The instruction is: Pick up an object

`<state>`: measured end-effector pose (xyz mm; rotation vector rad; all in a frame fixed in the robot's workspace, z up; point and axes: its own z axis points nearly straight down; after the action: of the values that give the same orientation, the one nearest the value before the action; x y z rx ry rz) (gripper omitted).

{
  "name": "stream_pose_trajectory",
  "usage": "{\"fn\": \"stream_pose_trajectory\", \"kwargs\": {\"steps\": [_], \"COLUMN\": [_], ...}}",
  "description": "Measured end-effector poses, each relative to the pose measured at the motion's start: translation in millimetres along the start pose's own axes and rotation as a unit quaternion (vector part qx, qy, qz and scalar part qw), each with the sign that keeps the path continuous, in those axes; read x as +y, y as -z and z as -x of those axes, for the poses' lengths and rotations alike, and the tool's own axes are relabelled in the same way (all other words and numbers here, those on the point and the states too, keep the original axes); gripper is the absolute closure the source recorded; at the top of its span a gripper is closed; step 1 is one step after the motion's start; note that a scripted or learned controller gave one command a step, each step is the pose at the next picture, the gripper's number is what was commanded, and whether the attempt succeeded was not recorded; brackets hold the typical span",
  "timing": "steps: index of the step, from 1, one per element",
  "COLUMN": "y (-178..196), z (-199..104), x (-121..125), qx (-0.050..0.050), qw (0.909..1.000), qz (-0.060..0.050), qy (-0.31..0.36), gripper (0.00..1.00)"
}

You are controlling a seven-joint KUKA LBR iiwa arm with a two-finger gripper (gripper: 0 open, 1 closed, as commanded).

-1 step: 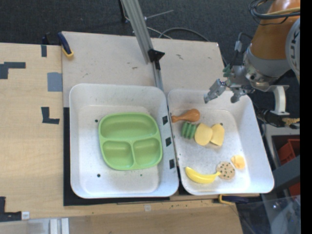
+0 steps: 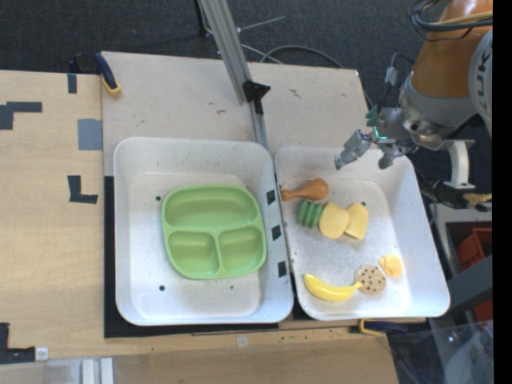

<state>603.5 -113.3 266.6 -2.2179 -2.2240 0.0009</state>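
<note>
No text, label, brand or number can be read anywhere; lettering on the arm (image 2: 480, 62) at upper right is cut off.

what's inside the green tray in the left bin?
The green tray shows three bare compartments, no items in them. It lies flat in the left bin, so the bin floor beneath it is covered and can't be checked.
</note>
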Motion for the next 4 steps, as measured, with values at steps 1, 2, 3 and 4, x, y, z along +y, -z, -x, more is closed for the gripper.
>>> {"fn": "stream_pose_trajectory", "kwargs": {"steps": [1, 2, 3, 4], "y": [-45.1, -95.8, -149.6, -136.3], "z": [-5.4, -12.4, -18.1, -18.3], "x": [1.9, 7.9, 15.5, 16.3], "qx": [0.000, 0.000, 0.000, 0.000], "qw": [1.0000, 1.0000, 1.0000, 1.0000], "qz": [-0.002, -0.003, -0.003, -0.001], "qy": [-0.001, 0.000, 0.000, 0.000], "gripper": [0.00, 0.00, 0.00, 1.00]}}
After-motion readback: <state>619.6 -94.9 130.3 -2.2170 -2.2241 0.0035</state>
